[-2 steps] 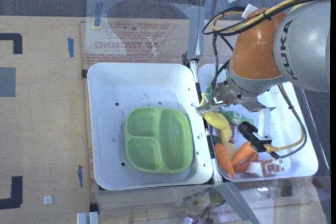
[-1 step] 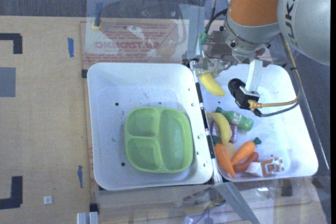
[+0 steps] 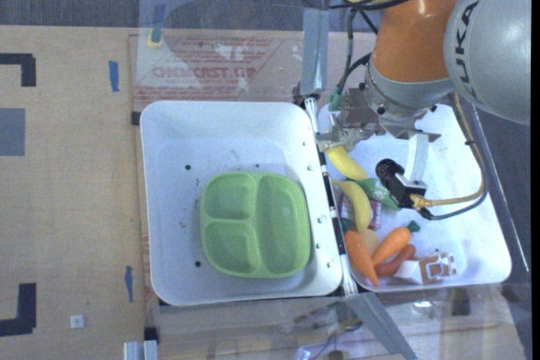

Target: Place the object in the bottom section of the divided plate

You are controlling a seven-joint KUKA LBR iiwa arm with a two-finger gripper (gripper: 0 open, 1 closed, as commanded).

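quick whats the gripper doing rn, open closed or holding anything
gripper: over the right bin near the bananas; open or closed cannot be told from this view.

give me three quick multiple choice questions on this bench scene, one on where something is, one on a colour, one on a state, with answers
1. Where is the divided plate?
A. in the left bin
B. in the right bin
C. on the floor

2. What colour is the plate?
A. red
B. green
C. blue

3. What lies in the plate's sections?
A. a banana
B. a carrot
C. nothing

Answers:
1 A: the divided plate sits in the left bin, apart from the toys in the right bin.
2 B: it is light green all over.
3 C: all three sections are bare; the bananas and carrots lie in the right bin, under the arm.
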